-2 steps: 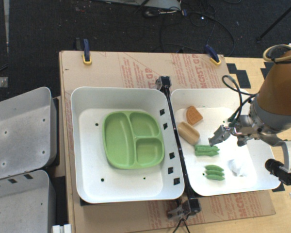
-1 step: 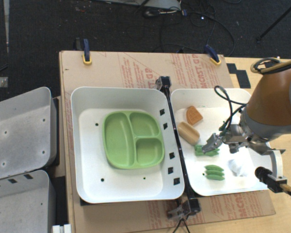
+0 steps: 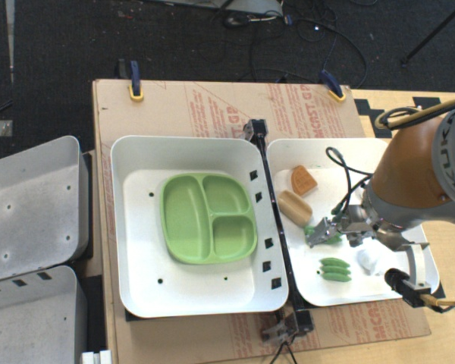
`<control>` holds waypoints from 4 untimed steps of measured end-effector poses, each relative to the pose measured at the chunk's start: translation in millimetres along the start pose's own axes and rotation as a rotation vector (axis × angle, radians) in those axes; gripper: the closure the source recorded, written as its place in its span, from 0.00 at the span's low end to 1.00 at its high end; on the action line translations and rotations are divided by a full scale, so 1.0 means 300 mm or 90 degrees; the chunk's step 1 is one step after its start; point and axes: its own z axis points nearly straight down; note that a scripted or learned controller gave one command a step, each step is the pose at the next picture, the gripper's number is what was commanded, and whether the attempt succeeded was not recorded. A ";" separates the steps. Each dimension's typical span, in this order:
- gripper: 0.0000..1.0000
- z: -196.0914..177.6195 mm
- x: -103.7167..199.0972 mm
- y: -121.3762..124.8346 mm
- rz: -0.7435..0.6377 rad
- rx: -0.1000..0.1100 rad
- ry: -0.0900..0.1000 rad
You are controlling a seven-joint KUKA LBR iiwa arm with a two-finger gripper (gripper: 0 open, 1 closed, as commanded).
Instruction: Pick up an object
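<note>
Starting at your left, you are looking at the left bin [image 3: 129, 203] holding a green divided tray [image 3: 209, 218], lying flat and well apart from the arm's work. Crossing the divider, the right bin [image 3: 311, 294] is carrying a tan bread roll [image 3: 294, 206], an orange wedge [image 3: 303, 180] just behind it, a green pea pod [image 3: 334, 269] near the front, and a small white piece [image 3: 368, 261] beside that. The gripper [image 3: 324, 233] is hanging low between the roll and the pod; whether its pincer is apart or together, you cannot tell. These look like light, stiff plastic toys, likely slippery, so take the roll across its narrow middle. The bins are resting on a cardboard-covered bench [image 3: 205, 105], with dark floor and cables behind.
</note>
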 end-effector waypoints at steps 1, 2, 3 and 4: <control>0.00 0.170 0.002 -0.002 0.000 -0.001 0.000; 1.00 0.128 0.001 0.001 0.001 -0.003 0.000; 1.00 -0.083 0.005 0.001 -0.003 -0.007 -0.001; 1.00 -0.239 0.032 0.018 -0.004 -0.007 -0.001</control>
